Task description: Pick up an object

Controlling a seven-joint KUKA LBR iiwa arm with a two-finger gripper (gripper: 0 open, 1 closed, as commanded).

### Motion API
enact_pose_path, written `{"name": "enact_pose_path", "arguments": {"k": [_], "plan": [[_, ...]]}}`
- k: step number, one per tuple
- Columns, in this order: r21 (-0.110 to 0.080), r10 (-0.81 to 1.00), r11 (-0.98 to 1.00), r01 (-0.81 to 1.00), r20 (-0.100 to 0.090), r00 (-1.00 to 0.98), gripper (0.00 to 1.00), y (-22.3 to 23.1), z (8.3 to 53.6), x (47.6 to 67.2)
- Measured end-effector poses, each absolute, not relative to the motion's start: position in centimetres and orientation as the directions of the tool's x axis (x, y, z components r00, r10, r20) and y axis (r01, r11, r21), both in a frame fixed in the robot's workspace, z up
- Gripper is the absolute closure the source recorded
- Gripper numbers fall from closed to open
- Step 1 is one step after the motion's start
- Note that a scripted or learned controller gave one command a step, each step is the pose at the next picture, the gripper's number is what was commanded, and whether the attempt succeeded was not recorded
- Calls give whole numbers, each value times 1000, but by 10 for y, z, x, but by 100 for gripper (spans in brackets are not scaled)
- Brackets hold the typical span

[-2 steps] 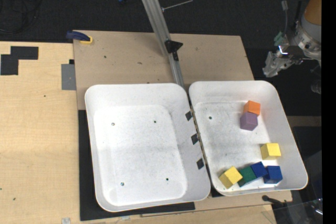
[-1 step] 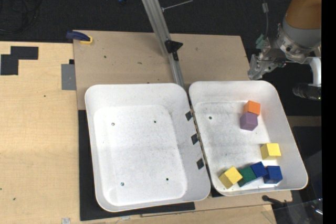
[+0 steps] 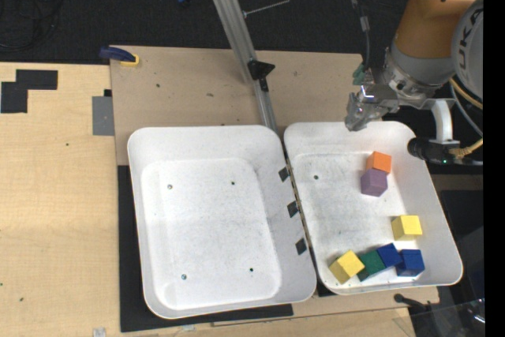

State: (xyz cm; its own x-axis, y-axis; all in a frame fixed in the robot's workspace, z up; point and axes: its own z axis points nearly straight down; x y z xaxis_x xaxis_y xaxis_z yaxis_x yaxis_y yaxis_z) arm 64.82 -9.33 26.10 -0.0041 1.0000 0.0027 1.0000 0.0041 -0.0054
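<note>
Yellow, green and blue blocks [image 3: 377, 261] crowd the right bin's [image 3: 331, 170] near edge; another yellow block [image 3: 406, 226] sits just behind. Orange block [image 3: 379, 162] touches purple block [image 3: 374, 182] farther back; gripper [image 3: 359, 116] hangs over the far rim, grasping nothing, jaw state unclear.

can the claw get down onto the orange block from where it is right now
Probably yes. The claw hangs over the right bin's far rim, and the orange block sits close by with open top; only the purple block touches its near side.

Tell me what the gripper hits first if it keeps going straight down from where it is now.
Probably the bare floor of the right bin near its far rim; the gripper points there. The orange block sits off to the side, though depth is unclear.
</note>
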Motion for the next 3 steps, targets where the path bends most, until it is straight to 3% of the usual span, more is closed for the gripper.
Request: {"name": "enact_pose_path", "arguments": {"k": [3], "plan": [[-6,1000,4,1000,3,-4,100,59,225,612]]}}
